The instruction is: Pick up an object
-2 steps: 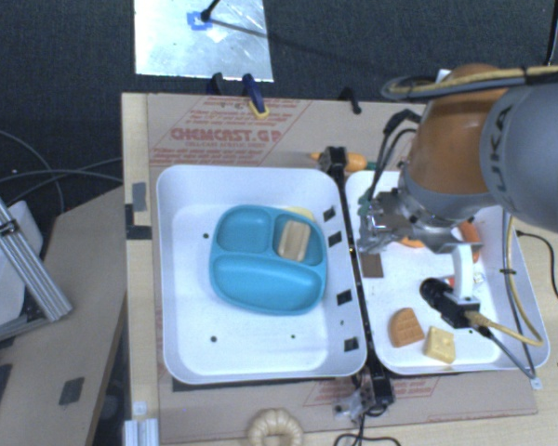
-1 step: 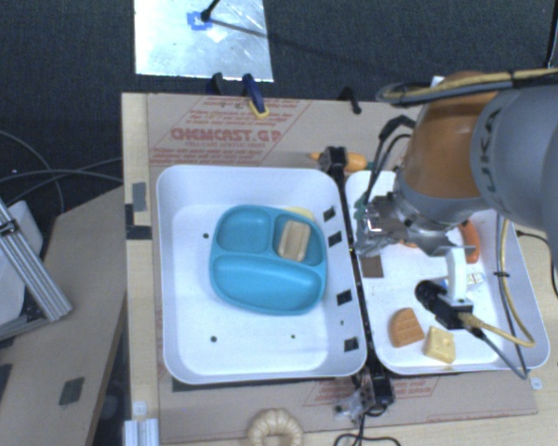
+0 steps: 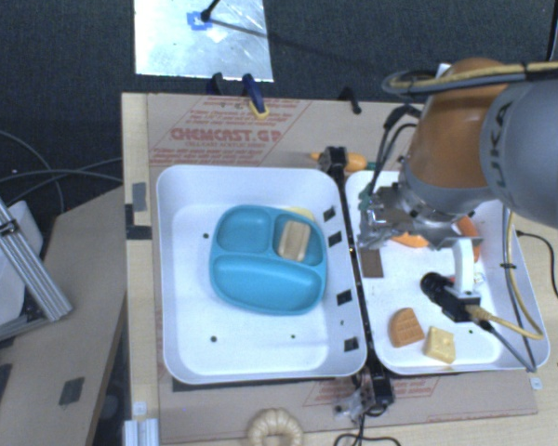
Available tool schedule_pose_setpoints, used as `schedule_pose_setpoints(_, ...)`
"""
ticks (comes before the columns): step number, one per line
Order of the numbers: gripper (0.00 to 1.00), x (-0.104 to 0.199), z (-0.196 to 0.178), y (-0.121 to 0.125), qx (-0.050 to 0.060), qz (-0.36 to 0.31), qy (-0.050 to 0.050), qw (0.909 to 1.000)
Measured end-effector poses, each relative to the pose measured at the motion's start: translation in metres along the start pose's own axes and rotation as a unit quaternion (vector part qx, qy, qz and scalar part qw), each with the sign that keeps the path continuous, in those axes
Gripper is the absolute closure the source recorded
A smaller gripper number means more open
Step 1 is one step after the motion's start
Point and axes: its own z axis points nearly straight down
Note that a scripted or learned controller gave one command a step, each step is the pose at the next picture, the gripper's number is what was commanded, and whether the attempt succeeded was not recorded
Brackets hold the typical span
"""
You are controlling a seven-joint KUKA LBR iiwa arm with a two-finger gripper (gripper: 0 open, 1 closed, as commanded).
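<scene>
Reaching in from the right of the frame, hangs with the gripper (image 3: 376,232) low over the upper left of the right bin (image 3: 391,295), close to the divider. Cannot tell whether spread or pressed together, the grip being hidden under the wrist. Sits just beside an orange piece (image 3: 411,241), probably the pick aimed at, being nearest. Lying loose lower down, just beside each other: a tan cracker (image 3: 406,326) and a pale yellow block (image 3: 439,344), likely scattered for single grasps. Resting in the left bin (image 3: 195,342): a blue plate (image 3: 260,282) bearing a tan slice (image 3: 294,240).
</scene>
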Motion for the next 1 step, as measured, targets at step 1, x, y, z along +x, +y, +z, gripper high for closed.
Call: schedule_pose_setpoints(1, 1.00, -0.0045, 0.0006, -0.0014, 0.001, 0.002, 0.000, 1.0000)
